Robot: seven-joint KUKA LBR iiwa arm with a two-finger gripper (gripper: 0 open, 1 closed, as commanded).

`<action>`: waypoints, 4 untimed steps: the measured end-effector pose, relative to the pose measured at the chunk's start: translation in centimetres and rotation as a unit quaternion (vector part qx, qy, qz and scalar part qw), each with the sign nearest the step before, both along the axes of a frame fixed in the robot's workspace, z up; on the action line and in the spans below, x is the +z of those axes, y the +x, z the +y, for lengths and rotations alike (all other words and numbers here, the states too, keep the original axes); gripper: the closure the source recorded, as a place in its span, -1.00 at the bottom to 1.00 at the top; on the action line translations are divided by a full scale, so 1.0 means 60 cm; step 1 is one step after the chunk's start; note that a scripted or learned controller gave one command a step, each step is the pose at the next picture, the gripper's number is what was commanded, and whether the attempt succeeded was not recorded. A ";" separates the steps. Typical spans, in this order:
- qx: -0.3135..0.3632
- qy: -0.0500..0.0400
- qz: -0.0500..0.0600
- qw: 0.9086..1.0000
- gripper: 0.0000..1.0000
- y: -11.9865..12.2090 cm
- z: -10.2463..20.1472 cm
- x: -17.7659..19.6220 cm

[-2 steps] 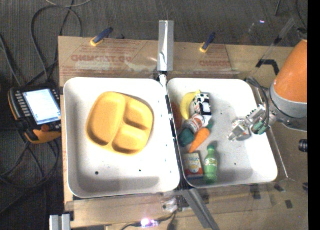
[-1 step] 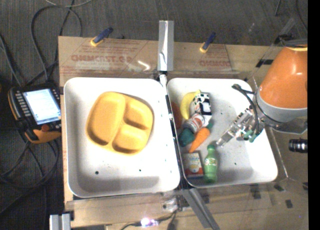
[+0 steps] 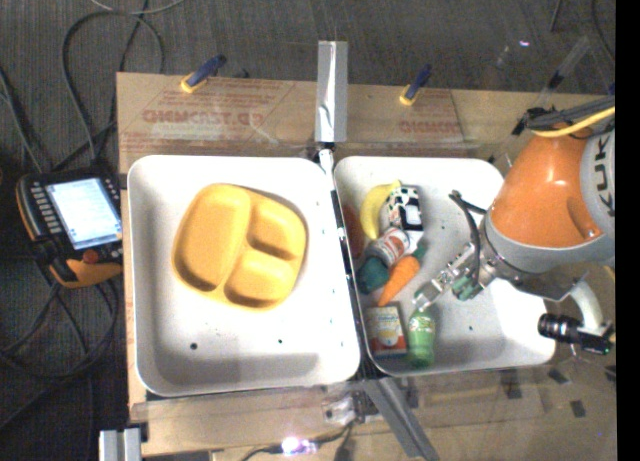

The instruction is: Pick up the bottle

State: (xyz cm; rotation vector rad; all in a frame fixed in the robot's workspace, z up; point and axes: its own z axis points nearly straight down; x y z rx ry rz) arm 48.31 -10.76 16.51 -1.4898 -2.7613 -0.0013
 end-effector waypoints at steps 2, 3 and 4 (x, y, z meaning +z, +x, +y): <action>0.012 -0.001 -0.007 1.000 -1.00 0.008 -0.016 -0.120; 0.013 0.001 -0.008 1.000 1.00 0.009 -0.013 -0.105; -0.028 -0.002 -0.001 1.000 1.00 0.010 -0.055 0.008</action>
